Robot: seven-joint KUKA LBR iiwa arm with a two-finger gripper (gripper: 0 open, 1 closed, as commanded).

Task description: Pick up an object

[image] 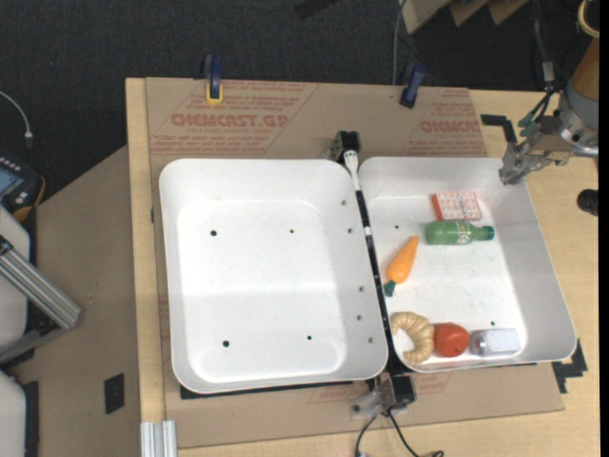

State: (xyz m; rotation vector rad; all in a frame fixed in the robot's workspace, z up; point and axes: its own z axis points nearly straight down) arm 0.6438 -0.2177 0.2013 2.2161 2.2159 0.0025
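Gripper: seen at the far right corner of the right bin, hung from the grey arm that enters from the right edge. It is placed over the bin's rim, above the white surface. Nothing is seen between its tips and no item is touched by it. How far it is opened cannot be told at this size and angle.

Items, listed by place relative to the gripper:

- Pink and white packet: nearest item, set just below and to the left of the gripper, flat on the bin floor.
- Green bottle: laid on its side, touching or just beside the packet's lower edge, cap end pointed right.
- Orange carrot: further left and lower, laid at a slant near the divide between the bins.
- Tan curved pastry: well apart from the gripper, at the bin's near edge.
- Red ball-like item: touching the pastry on its right.
- Small clear container: just right of the red item, almost straight below the gripper along the near rim.

Left bin: well away to the gripper's left.
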